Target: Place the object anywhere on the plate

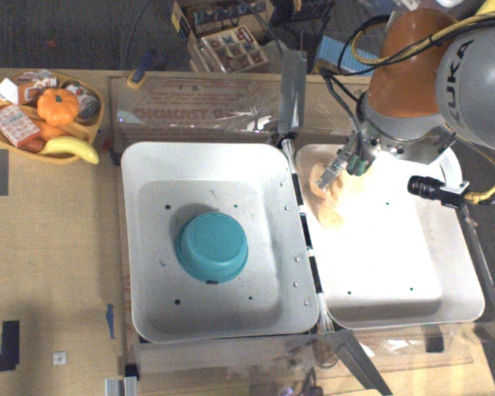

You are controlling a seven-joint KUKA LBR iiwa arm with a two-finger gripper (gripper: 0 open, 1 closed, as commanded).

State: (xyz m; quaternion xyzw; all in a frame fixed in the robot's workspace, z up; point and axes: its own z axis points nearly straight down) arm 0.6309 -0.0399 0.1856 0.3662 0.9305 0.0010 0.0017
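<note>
Two shallow white bins are seen side by side on the bench [49, 246]. In the left bin [148, 172] a teal plate [213, 247] lies upside down, near the middle. In the right bin [412, 295] a pale, peach-coloured object [328, 200] rests against the left wall. The gripper [337, 172] is poised just above that object, carried by the grey arm [470, 73] reaching in from the right. A dish of toy food [41, 122] stands at the bench's far left corner.

plate [213, 247]: smooth teal plastic | bins [148, 180]: matt white plastic | bench [49, 246]: wood
</note>
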